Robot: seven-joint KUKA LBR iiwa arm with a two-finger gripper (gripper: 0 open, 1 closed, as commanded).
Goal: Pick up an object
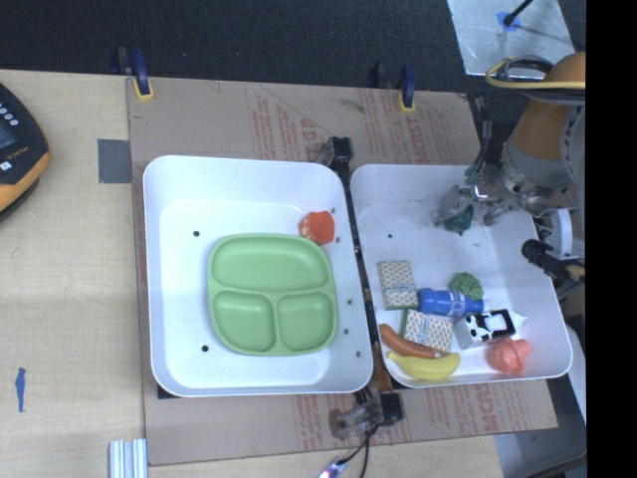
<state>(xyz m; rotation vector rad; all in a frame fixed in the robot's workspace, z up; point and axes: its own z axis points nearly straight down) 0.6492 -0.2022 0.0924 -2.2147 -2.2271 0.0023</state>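
In the right bin (pixel 537 366), toward its far edge, the gripper (pixel 460 213) is hanging low with a small dark green object (pixel 459 222) sitting between its fingers, clenched on it. Nearer the camera, a banana (pixel 426 367), a sausage (pixel 406 342), a blue bottle (pixel 448 302) and patterned squares (pixel 396 282) are lying clustered, while the green tray (pixel 271 293) and an orange piece (pixel 318 227) are resting in the left bin (pixel 174 267).

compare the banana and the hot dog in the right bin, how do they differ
The banana is yellow, while the hot dog is orange-brown. The banana curves upward at its ends, whereas the hot dog runs nearly straight on a slant. The banana lies nearest the right bin's front wall; the hot dog sits just behind it. Both are long toy foods lying flat and touching each other.
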